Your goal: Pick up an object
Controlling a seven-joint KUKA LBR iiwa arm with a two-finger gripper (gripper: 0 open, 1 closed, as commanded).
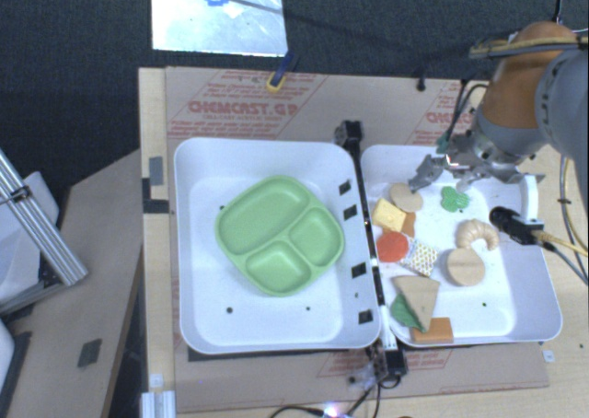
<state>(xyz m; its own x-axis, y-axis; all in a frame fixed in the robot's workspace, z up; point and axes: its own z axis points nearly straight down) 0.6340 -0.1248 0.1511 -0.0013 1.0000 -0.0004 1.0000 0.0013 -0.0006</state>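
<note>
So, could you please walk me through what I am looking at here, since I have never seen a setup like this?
This is one picture from a camera fixed above a bench, looking down at a slant. The grey machine with the orange band at the right is a robot arm; its gripper, the two-fingered part that grasps, hangs over the far end of the right bin. Nothing shows between its fingers, which look spread apart.

Two shallow white bins sit side by side. The left bin holds a green divided plate. The right one holds small toy foods: a croissant, a yellow block, a red-orange round piece, a tan disc, a tan wedge, an orange block and a small green piece.

The job is to pick one of them up.
</note>
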